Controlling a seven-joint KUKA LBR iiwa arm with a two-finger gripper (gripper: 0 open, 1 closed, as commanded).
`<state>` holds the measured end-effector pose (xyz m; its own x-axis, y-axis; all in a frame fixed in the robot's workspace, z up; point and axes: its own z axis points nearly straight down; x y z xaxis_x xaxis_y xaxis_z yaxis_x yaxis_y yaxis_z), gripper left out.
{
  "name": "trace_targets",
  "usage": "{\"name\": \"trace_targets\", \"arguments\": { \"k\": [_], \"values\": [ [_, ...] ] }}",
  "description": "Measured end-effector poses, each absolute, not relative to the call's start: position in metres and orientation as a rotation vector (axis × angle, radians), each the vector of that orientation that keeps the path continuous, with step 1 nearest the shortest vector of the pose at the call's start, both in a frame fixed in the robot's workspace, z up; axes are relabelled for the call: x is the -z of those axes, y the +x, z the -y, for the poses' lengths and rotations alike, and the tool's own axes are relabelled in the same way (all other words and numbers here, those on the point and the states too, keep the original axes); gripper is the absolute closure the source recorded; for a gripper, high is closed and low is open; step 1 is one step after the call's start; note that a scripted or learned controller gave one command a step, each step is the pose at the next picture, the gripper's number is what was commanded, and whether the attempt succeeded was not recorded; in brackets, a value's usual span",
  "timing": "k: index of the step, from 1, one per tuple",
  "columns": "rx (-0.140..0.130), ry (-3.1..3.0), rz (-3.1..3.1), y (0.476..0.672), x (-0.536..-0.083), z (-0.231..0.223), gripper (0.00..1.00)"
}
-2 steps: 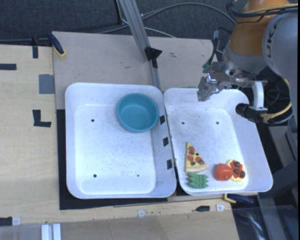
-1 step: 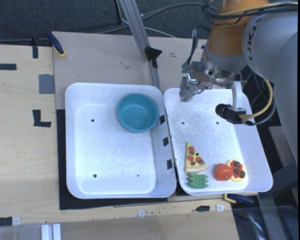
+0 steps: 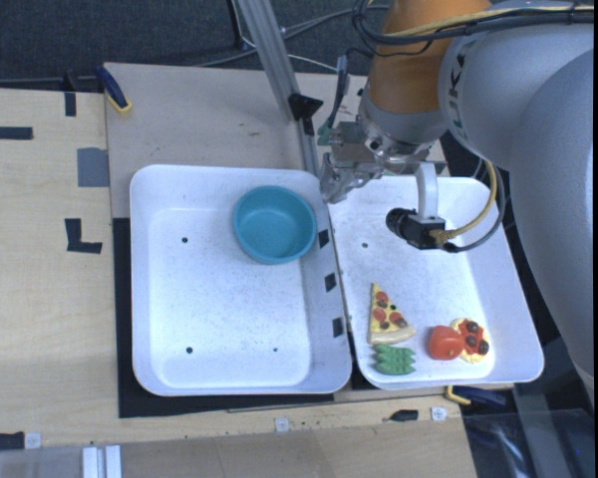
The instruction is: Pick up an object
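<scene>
From above, the gripper hangs over the top left corner of the right bin, close to the seam where it meets the left bin; how far the pincer is open cannot be told from this angle, and nothing is seen in its hold. A blue bowl sits upright in the upper right part of the left bin, just left of the gripper. Along the near edge of the right bin lie a toy pizza slice, a green toy vegetable just below it, and a red-and-yellow toy food piece to their right.
</scene>
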<state>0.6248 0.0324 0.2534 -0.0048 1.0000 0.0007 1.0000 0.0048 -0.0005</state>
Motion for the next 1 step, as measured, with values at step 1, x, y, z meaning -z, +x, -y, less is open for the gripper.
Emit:
{"name": "trace_targets", "arguments": {
  "k": [1],
  "values": [
    [-0.002,-2.216,2.225,0.6175,-0.2358,-0.0871,1.00]
  ]
}}
